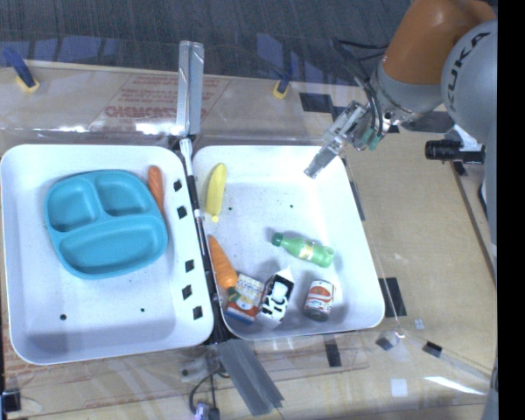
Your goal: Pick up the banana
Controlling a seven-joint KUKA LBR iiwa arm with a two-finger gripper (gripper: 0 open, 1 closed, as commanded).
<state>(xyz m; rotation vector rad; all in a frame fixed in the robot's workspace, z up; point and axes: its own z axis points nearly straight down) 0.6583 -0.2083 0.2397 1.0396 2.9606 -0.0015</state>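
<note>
Yellow curved banana lies at the upper left of the right white bin; the metal two-finger gripper, empty, hovers at upper right, whether parted or closed cannot be told.

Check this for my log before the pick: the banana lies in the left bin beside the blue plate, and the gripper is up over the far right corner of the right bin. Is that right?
One thing is wrong. The camera view shows the banana in the right bin, along its left wall; the blue plate is in the left bin. The gripper is over the right bin's far right corner, as you wrote.
</note>
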